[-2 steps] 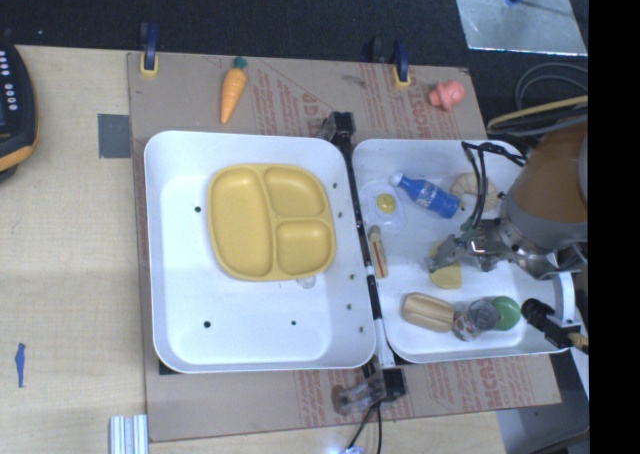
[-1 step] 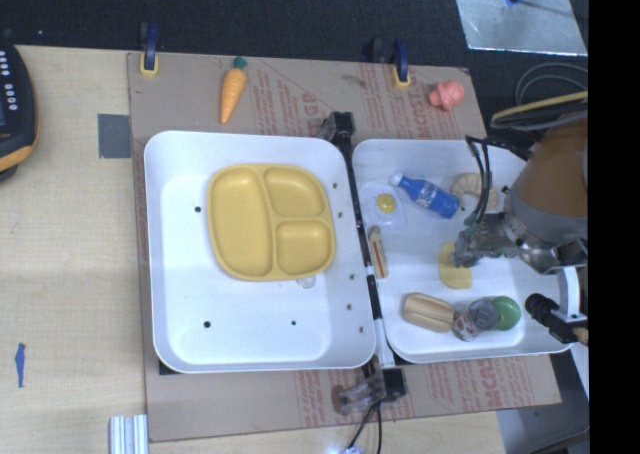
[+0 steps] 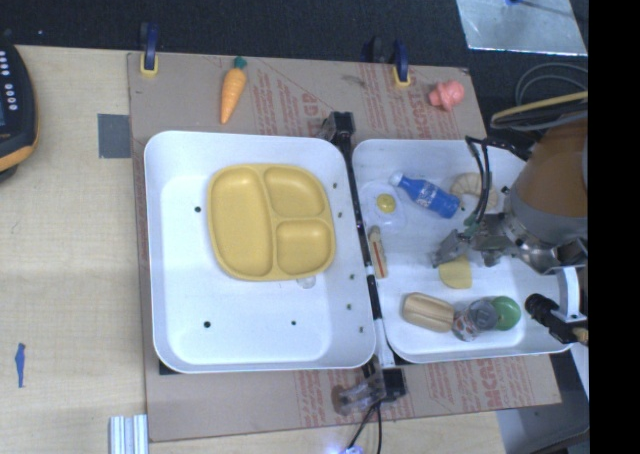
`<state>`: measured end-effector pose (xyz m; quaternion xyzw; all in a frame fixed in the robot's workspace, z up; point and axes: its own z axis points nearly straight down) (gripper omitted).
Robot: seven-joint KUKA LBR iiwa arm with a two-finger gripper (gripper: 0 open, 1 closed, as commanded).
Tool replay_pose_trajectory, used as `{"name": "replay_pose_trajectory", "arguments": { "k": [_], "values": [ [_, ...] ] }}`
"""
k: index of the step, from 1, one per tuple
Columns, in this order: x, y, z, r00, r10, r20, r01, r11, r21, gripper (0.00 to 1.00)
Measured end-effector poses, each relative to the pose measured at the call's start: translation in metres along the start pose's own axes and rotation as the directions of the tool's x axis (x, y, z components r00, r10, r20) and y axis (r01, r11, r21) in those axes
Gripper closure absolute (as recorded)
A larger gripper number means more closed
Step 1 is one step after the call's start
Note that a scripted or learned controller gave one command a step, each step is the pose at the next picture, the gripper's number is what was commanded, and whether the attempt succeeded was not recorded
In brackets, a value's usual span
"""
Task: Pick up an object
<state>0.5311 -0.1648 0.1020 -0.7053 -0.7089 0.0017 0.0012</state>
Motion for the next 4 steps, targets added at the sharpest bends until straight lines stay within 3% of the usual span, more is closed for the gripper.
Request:
{"name": "replay_pose_trajectory", "arguments": {
  "k": [1, 2, 3, 4],
  "values": [
    [-0.012, -0.059, 0.011, 1.000, 0.003, -0.003, -0.003, 1.000, 0.005, 0.00],
    [0.048, 0.006, 0.010, 1.000, -0.008, -0.003, 0.008, 1.000, -0.006, 0.00],
    [-0.021, 0.044, 0.009, 1.000, 0.004, 0.003, -0.004, 1.000, -0.007, 0.00],
    [0.003, -0.028, 0.011, 1.000, 0.002, -0.004, -0.002, 1.000, 0.006, 0.00]
  ]
}}
